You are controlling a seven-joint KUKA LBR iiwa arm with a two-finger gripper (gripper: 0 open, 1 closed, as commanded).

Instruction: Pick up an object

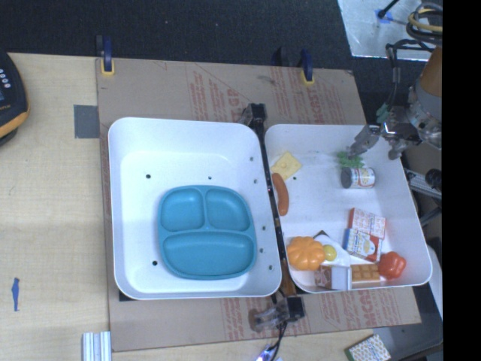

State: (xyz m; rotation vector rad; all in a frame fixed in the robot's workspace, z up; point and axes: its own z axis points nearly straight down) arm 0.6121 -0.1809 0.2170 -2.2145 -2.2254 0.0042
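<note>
Two white bins on brown cardboard printed with faded red lettering. Left of the sausage, itself reddish-brown: a sky-blue divided plate. Right of it: pale yellow cheese slice, orange pepper, red tomato, red-and-white carton, white-labelled grey can.

Wooden bench topped with a clamped cardboard sheet; dark carpet beyond; blue clamps at the rear edge.
</note>
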